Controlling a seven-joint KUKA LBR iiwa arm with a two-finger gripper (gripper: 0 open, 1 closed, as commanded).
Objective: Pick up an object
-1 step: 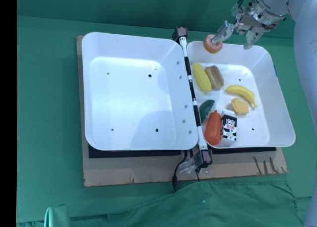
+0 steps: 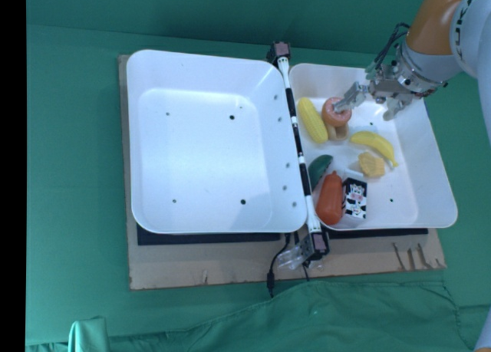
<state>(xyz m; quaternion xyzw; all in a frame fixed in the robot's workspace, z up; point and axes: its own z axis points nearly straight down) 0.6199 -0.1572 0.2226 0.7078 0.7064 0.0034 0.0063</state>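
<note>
Hand [image 2: 368,102] open beside orange toy [image 2: 335,111]

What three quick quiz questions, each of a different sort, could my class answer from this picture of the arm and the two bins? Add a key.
1. True or false: the toy foods lie in the left bin.
2. Which item lies nearest the gripper? A) milk carton B) orange-red ring-shaped toy C) green vegetable
3. Fill in: the banana lies in the ____ bin.

Key: 1 false; 2 B; 3 right.
</note>
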